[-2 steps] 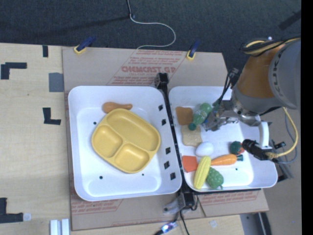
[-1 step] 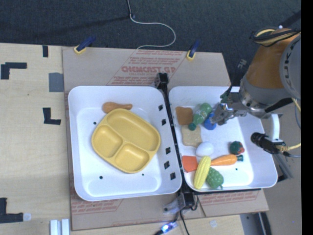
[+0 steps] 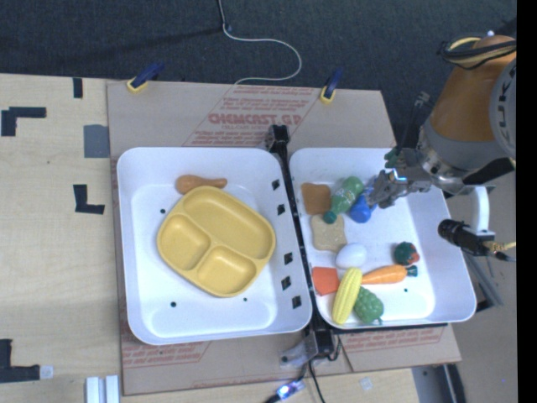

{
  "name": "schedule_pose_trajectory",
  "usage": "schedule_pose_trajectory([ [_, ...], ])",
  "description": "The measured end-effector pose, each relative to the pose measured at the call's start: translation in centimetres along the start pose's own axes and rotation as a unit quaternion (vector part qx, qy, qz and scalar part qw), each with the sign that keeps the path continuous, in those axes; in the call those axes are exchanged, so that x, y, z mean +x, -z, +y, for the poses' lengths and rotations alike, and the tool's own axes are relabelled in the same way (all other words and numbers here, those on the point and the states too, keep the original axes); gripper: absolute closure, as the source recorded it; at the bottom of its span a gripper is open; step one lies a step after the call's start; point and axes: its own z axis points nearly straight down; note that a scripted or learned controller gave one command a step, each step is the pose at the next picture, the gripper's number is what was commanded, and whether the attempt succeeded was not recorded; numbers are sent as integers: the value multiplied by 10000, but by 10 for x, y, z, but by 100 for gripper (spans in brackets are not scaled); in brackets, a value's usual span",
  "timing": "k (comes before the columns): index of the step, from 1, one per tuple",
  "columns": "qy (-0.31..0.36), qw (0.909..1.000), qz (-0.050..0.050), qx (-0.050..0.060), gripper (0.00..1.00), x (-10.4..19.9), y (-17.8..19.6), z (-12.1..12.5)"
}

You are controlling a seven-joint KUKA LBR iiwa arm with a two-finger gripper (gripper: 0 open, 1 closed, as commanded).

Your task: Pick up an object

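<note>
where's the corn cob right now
In the camera view the corn cob lies near the front edge of the right bin, between the orange block and the broccoli.

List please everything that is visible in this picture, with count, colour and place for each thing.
Bins: 2, white, side by side on the bench.
Divided plate: 1, yellow, left bin.
Drumstick toy: 1, orange-brown, left bin, at the plate's far edge.
Bottle: 1, green, right bin.
Blue item: 1, beside the bottle.
Carrot: 1, orange, right bin.
Corn: 1, yellow, right bin, near edge.
Egg: 1, white, right bin.
Gripper: 1, dark, over the right bin.
</note>
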Motion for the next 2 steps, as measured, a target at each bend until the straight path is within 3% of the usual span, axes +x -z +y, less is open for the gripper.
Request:
schedule_pose_trajectory([
  [2,24,10000,1,10,100,114,-10,47],
])
